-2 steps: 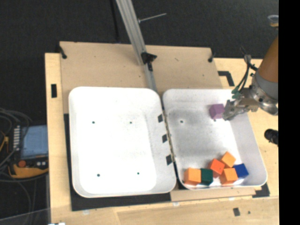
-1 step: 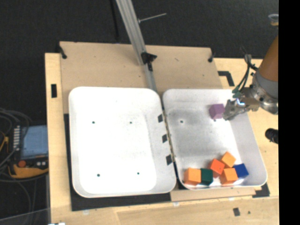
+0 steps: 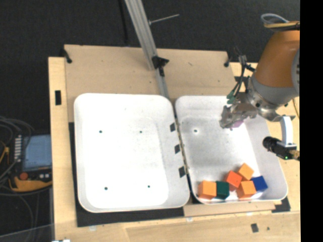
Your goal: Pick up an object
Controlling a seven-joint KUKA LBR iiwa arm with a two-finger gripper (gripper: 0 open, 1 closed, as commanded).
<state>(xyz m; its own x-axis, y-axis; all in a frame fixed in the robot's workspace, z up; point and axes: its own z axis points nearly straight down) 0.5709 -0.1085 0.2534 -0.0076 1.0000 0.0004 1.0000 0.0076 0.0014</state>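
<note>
My gripper [image 3: 232,121] hangs over the back right part of the right bin [image 3: 212,153], with the grey and orange arm reaching in from the right. A small purple patch [image 3: 233,127] shows at its lower tip; what it is I cannot tell. Several blocks sit clustered in the bin's front right corner, well in front of the gripper: an orange block [image 3: 207,188], a dark green block [image 3: 222,189], three more orange blocks [image 3: 233,178] around them, and a blue block [image 3: 259,183].
The left bin [image 3: 81,150] lies beside the right one, with black clips [image 3: 177,148] along the shared rims. A slanted metal post [image 3: 144,29] comes down to the bench behind the bins. A blue box [image 3: 38,153] and cables lie off the bench at left.
</note>
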